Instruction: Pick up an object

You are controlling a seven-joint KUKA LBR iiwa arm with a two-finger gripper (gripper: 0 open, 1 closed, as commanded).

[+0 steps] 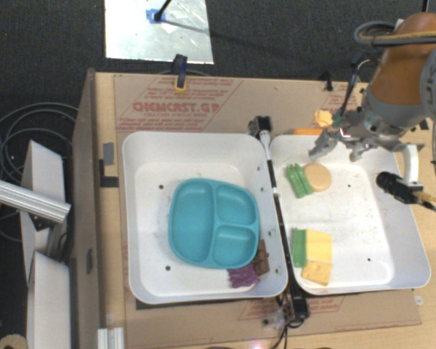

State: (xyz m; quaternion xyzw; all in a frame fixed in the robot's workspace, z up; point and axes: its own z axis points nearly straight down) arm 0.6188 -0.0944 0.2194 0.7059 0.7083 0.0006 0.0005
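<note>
camera view, cardboard bench [203, 97], dark carpet [43, 35]

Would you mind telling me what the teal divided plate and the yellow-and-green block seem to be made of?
The teal divided plate looks like moulded plastic: one even colour, smooth rounded compartment ridges, slightly matte. The yellow-and-green block looks like a kitchen sponge, a soft yellow body with a green scouring strip along its left edge, though the view is too coarse to be sure.

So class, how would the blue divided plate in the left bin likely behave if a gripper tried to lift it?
The plate looks like moulded plastic, so probably stiff and light. Its smooth, shallow rim may slip from a pinch. It lies flat and wide, so it should slide rather than tip when pushed.
</note>
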